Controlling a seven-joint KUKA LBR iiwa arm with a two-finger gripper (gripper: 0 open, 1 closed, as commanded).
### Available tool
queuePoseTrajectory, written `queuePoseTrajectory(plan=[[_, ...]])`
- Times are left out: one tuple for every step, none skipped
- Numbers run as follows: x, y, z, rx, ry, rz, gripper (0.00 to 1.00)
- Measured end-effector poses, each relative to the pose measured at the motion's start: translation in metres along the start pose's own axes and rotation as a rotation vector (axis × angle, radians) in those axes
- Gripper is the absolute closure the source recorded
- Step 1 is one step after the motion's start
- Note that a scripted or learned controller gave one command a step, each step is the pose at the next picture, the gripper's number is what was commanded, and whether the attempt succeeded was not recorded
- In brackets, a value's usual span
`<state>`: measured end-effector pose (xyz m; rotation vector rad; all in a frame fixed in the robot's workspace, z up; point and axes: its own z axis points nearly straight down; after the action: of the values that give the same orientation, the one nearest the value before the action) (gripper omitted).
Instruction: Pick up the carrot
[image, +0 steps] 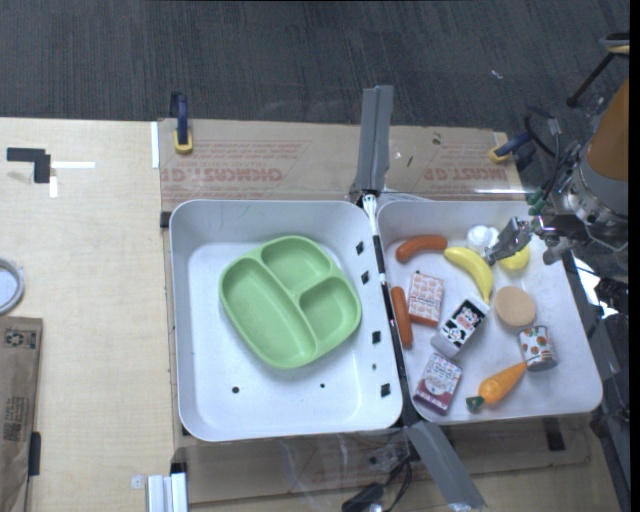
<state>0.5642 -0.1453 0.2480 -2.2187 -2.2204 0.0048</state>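
From the overhead camera I see the hand (520, 238) reaching in at the far end of the right bin (585, 385), hovering just above a yellow banana (472, 266) and a small yellow item (515, 260); I cannot tell whether it is spread or pressed together, since its tip is dark and blurs against the bin. The carrot (500, 384) lies well apart from the hand, toward the near edge of that bin, orange with its green top pointing left, and nothing grips it. Just beside the carrot, on the arm's side, stands a small can (537, 347) with a fruit label, and a round tan bun (515, 306) sits between the can and the hand. Farther from the hand are two sausages (421, 246), a milk carton (459, 326) and two small boxes (426, 297). The left bin (200, 400) holds a green divided plate (290, 300), and the pale wooden desk (80, 250) lies beyond it.
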Motion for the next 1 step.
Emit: queuePoseTrajectory(plan=[[-0.0189,-0.0614,0.0879,-0.001,0.001,-0.149,0.0]])
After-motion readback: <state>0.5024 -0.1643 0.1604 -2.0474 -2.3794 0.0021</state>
